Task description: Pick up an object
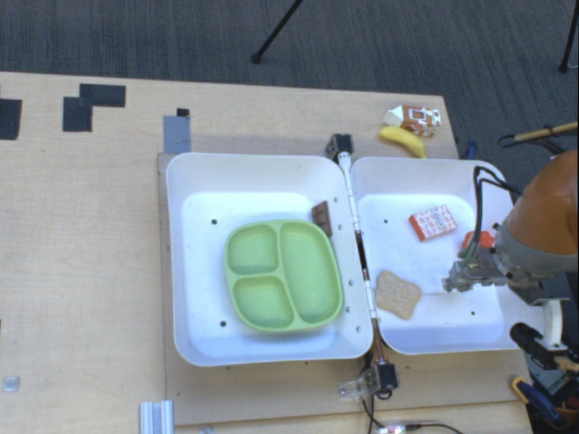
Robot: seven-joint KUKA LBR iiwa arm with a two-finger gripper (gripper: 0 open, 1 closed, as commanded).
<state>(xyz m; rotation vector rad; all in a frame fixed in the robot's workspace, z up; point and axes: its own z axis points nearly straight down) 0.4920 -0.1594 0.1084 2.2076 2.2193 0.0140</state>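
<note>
In the right bin (pixel 434 333) a tan slice of toast (pixel 397 294) lies near the front left. A red and white patterned box (pixel 432 222) rests toward the back. A small red-orange object (pixel 478 240) sits beside the arm, partly hidden by it. My gripper (pixel 458 278) hangs low over the right bin's floor, right of the toast and in front of the box, touching neither. A small brown piece (pixel 320 213) lies in the left bin (pixel 194 269) at its right wall.
A green three-part plate (pixel 282 277) takes up the middle of the left bin. On the bench behind the right bin lie a yellow banana (pixel 402 139) and a small packet (pixel 414 116). The arm's orange band (pixel 552 215) overhangs the right bin's right edge.
</note>
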